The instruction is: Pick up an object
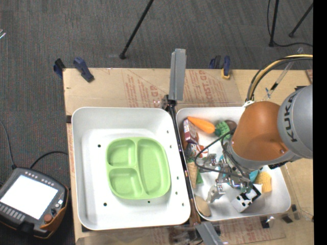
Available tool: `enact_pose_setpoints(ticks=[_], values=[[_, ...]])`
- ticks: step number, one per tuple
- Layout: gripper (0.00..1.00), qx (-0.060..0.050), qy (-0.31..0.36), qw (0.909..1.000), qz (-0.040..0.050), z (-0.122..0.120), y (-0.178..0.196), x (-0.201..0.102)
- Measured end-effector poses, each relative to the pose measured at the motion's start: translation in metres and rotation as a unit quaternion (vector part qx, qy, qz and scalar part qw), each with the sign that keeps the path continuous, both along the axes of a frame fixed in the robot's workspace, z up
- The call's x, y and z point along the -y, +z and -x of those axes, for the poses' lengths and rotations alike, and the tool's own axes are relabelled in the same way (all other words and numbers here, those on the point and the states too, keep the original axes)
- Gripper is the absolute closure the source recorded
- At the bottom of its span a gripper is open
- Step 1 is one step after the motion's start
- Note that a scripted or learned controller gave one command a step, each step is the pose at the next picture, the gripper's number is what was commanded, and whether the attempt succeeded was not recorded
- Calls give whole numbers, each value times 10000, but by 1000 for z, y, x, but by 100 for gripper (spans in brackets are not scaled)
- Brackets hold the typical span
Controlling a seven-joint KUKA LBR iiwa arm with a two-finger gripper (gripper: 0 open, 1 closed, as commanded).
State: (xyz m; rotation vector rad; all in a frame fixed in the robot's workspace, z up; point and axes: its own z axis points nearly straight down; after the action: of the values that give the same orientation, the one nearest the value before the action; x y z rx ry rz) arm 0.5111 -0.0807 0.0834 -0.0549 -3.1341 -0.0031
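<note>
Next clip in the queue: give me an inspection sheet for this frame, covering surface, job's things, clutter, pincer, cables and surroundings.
Surface: bench topped with cardboard, bearing the left bin and the right bin side by side.
Job's things: right bin holds a carrot, a green item, a yellow block, a black-and-white item and other small items, partly hidden by the arm.
Clutter: green divided tray in the left bin.
Pincer: pincer low over the right bin; finger state unclear.
Cables: yellow and black cables loop above the arm.
Surroundings: handheld screen pendant on the floor at left; clamps on the bench's far edge; stand legs on carpet.
</note>
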Motion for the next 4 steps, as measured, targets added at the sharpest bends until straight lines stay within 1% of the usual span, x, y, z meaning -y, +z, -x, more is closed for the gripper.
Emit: enact_pose_setpoints(ticks=[1, 2, 3, 4], values=[[0, 21, 482, 9988, -1, -90, 1, 3], [0, 42, 1030, 9947, 2, -133, 2, 113], [0, 31, 727, 9973, -11, -134, 1, 68], [0, 39, 513, 9987, -7, -135, 2, 14]])
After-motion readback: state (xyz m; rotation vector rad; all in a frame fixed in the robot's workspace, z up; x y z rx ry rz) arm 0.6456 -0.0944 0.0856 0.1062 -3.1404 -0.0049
